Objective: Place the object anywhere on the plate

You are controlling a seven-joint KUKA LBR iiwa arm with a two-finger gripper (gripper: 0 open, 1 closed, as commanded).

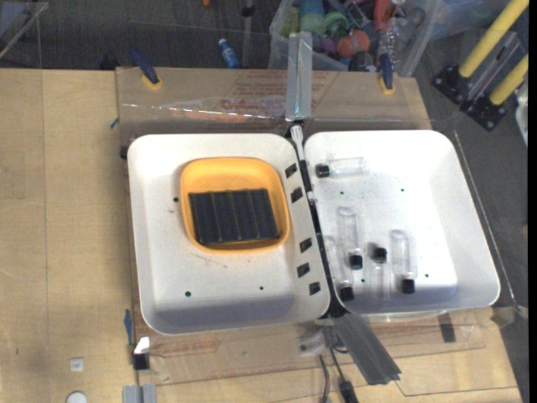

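Orange plate (189, 179) with black ridged block (233, 216) in left bin (151, 225)

A single fixed camera looks down at a slant from above the near side of the bench (59, 225), facing toward the clutter on the floor beyond it, so that the black divider (304, 225) between the two white bins runs almost straight up the middle of the frame. It stands far enough back that the left bin (159, 292) on one side of the divider and the right bin (453, 191) on the other both fit whole, with bare bench showing left of them and a box of coloured toys (352, 15) lying past the divider's far end.
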